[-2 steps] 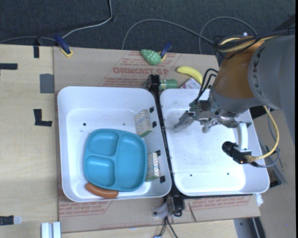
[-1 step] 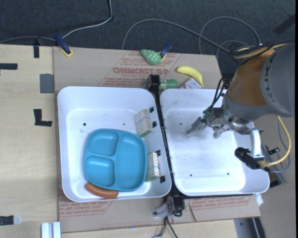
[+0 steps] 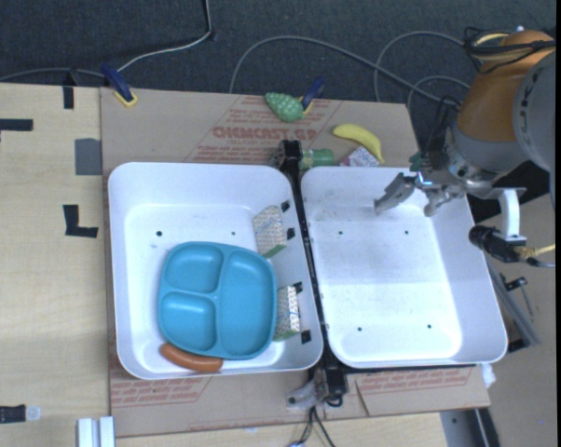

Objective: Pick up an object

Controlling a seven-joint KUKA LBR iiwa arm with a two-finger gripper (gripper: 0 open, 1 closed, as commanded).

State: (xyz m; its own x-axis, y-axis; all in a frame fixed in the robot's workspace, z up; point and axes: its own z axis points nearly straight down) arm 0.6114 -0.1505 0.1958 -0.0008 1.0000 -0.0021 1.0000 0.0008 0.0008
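Nearest the camera, at the bottom edge of the left bin (image 3: 131,250) — about 7 o'clock in it — lies an orange sausage-like piece (image 3: 191,358), touching the lower rim of a blue divided plate (image 3: 217,298). The plate fills the lower middle of that bin, lying flat, three compartments up. Just at its 3 o'clock, against the wall between the bins, sits a small patterned packet (image 3: 288,311); a second packet with a green edge (image 3: 270,229) leans at the plate's 1 o'clock, also near the dividing wall.

The right bin (image 3: 402,296) has only speckled floor showing. Over its 1 o'clock corner hovers the gripper (image 3: 413,198), fingers spread apart, nothing between them — one finger (image 3: 390,196) points down-left into the bin. The grey arm with the orange band (image 3: 499,96) comes in from 2 o'clock.

Farther back, on the cardboard (image 3: 169,128) beyond the bins: a yellow banana (image 3: 359,139) at 12 o'clock of the right bin, a small pink-white wrapper (image 3: 360,157) just beside it, and a green knobbly toy (image 3: 284,105) farther left. Cables loop over the dark floor behind.
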